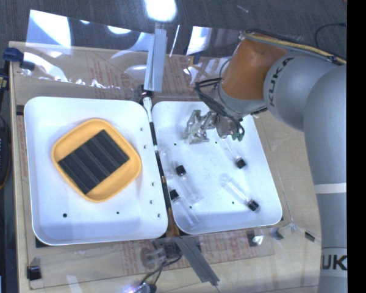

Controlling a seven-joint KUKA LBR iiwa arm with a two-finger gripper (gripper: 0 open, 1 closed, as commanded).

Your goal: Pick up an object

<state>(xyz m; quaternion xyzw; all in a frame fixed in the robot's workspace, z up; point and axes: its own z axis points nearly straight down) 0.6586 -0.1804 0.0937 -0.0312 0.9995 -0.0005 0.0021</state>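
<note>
The arm [305,90] is cut off by the right side of the frame, so its base lies out of sight. Its orange band [250,69] covers the wrist and the far right corner of the right bin [265,194]. The gripper [201,127], right of centre, is too small and blurred to tell how its tips stand. The clear tubes [235,191] in the right bin are faint against the white floor; their outlines and number cannot be made out with certainty.
</note>
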